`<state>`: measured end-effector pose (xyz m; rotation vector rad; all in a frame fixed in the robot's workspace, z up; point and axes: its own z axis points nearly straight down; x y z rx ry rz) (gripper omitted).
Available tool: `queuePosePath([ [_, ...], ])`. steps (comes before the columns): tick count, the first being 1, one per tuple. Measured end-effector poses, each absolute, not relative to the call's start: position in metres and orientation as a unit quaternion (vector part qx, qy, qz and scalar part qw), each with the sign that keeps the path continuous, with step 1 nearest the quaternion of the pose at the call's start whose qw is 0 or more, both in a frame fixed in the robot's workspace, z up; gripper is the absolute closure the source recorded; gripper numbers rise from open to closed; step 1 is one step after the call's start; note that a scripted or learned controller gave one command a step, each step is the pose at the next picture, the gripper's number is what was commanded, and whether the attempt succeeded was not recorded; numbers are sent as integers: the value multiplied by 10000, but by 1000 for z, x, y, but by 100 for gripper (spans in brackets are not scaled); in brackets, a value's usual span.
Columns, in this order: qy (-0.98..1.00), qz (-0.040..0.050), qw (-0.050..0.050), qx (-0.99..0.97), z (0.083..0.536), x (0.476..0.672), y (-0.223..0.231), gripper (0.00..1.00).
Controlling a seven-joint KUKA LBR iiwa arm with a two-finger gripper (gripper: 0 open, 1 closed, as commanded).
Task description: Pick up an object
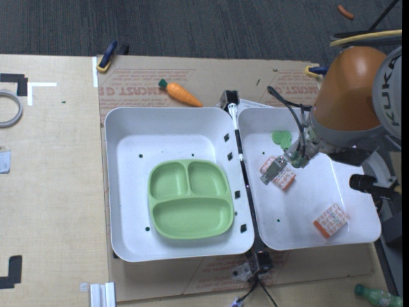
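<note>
In the right bin (358, 235), my gripper (273, 170) hangs low over a small red-and-white packet (285, 181) near the bin's left side, and it covers part of that packet. Whether it touches the packet I cannot make out. A small green piece (281, 137) lies just behind the gripper, toward the bin's far wall. A second red-and-white packet (330, 220) rests near the front right corner of the same bin. The arm's orange band (350, 88) fills the space above the bin's far right.
The left bin (121, 171) holds a green divided plate (190, 199). An orange toy carrot (181, 93) lies on the cardboard behind the bins. A black clip (230, 98) sits where the bins meet at the back, and a blue clamp (107, 56) at the far left.
</note>
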<state>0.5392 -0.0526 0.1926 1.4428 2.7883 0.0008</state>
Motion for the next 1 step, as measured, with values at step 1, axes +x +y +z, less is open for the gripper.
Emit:
queuePosePath([
  [1, 8885, -1, 5, 4589, 192, 559, 1, 0],
])
